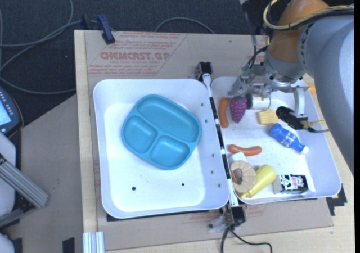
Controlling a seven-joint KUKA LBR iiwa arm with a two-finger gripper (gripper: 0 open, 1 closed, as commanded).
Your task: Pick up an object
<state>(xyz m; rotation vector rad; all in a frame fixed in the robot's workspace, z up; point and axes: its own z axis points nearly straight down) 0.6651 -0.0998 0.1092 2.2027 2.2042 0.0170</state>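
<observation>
My gripper (pixel 245 92) hangs over the far left part of the right bin (pixel 320 159), reaching in from the right. Directly below and touching its tip in this view lies a purple bunch of grapes (pixel 238 109). An orange carrot-like piece (pixel 224 112) lies just left of the grapes against the bin wall. A yellow cracker (pixel 267 116) sits to the right of the grapes. Whether the grapes are between the fingers is hidden by the wrist.
The right bin also holds a blue bottle (pixel 287 137), an orange sausage (pixel 244 149), a tan shell-like piece (pixel 242 174), a yellow squash (pixel 260 181) and a black-and-white box (pixel 293 182). A blue divided plate (pixel 161 131) lies in the left bin (pixel 112 190).
</observation>
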